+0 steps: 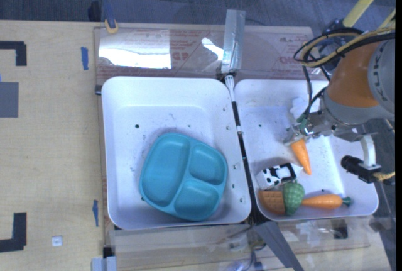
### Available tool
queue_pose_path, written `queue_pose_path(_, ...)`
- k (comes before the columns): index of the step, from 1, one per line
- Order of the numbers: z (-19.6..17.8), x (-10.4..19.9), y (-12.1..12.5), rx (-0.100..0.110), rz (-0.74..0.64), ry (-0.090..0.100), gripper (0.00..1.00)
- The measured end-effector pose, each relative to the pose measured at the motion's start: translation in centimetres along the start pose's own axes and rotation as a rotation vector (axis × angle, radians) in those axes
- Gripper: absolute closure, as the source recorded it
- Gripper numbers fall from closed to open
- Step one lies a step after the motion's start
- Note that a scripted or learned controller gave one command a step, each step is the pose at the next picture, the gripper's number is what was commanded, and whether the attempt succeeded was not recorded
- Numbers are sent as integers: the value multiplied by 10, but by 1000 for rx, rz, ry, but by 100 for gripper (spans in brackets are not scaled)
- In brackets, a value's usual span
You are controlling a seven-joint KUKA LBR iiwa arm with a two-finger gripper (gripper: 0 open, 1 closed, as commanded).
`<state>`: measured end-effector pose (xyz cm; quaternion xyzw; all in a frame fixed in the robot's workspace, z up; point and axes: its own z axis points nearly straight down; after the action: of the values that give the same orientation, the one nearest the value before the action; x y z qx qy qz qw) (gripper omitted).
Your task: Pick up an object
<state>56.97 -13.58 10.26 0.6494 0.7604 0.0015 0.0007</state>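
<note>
On the counter (pixel 44 156) stand two shallow white bins side by side. The left bin (pixel 119 106) carries a teal plate (pixel 183 176) with three compartments; it lies in the lower middle of this bin, close to the near wall.

The right bin (pixel 264 106) carries the small toys. An orange toy carrot (pixel 301 154) is near the middle of the right bin, tilted, with its thick end up and its pointed end down toward the near wall. It is smooth and plain orange, short and cone shaped. The gripper (pixel 304 128) is just at the thick end of this carrot, and something pale green shows there between the metal parts. Whether the jaws are wide or narrow, or whether they hold the carrot, I cannot tell, because the wrist covers them.

A second carrot (pixel 321 202) lies flat along the near wall of the right bin, with a small green tip at its right end. Beside it, in the near left corner, there is a green leafy toy (pixel 293 196) touching a brown-orange piece (pixel 271 200). Just above these lies a small black and white toy (pixel 276 175).

The grey arm with its orange band (pixel 352 84) is over the right edge of the right bin, with black and yellow cables above it.
</note>
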Motion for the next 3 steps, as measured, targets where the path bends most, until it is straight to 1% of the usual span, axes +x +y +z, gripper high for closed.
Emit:
queue_pose_path(1, 16, -43, -10, -1, -151, -2, 100)
queue_pose_path(2, -123, -7, 53, -8, -35, -4, 100)
queue_pose_path(3, -177, -9, 18, -3, 15, -5, 100)
